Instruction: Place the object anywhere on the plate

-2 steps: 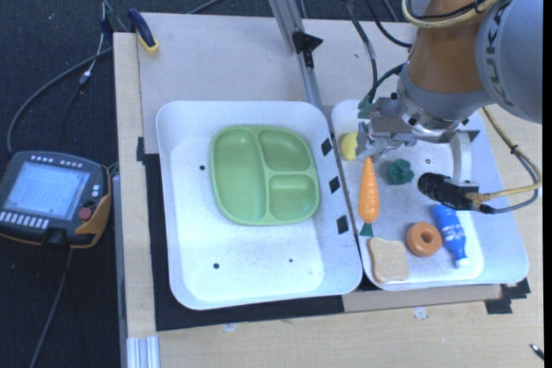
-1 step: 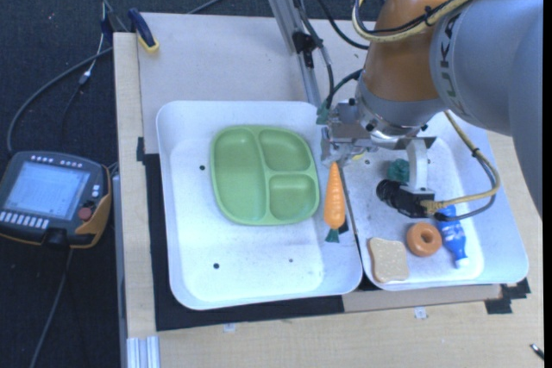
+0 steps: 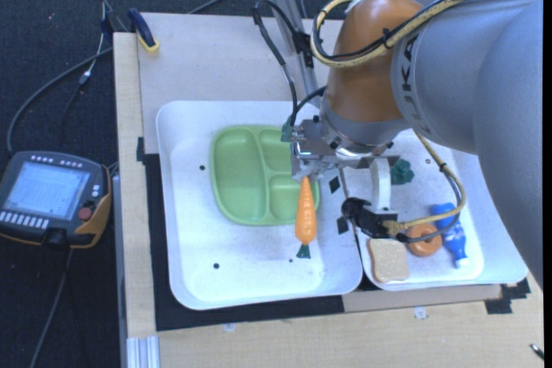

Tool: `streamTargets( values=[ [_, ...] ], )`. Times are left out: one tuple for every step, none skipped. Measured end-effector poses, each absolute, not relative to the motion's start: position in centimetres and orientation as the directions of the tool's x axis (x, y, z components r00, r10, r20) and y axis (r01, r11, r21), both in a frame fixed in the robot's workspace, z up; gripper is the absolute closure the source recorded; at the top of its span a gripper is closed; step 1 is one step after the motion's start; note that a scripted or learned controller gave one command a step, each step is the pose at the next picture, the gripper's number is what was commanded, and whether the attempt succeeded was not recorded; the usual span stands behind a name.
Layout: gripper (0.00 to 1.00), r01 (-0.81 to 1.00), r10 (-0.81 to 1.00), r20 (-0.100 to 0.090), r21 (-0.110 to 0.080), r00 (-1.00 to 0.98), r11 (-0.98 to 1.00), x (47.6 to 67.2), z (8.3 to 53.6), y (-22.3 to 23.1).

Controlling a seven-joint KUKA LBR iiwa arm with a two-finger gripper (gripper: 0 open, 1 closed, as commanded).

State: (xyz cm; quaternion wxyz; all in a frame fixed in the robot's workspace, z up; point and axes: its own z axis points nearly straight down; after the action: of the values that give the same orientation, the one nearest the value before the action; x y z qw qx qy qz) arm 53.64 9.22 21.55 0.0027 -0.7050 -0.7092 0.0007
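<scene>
My pincer (image 3: 304, 177) is clamped on the top of the orange plastic carrot (image 3: 305, 215), which hangs point-down from it toward six o'clock, its green end over the white bin floor (image 3: 250, 267). The green sectioned plastic plate (image 3: 246, 177) lies just beside it at nine o'clock. I judge this the carrying step; next I must shift toward nine o'clock, then let go.

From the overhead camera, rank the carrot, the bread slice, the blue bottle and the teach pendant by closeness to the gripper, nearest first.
Measured from the gripper:
1. Carrot, hanging just below it, over the green plate's edge in the left bin.
2. Bread slice, lower corner of the right bin.
3. Blue bottle, farther right in that bin.
4. Teach pendant, off the bench at far left.
</scene>
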Motion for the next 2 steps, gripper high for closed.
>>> streamTargets(
  values=[
    [1.0,1.0,1.0,0.003,0.002,-0.006,0.006,52.64,23.47,13.98],
    [1.0,1.0,1.0,0.001,-0.003,-0.002,0.002,52.02,23.37,14.2]
  ],
)
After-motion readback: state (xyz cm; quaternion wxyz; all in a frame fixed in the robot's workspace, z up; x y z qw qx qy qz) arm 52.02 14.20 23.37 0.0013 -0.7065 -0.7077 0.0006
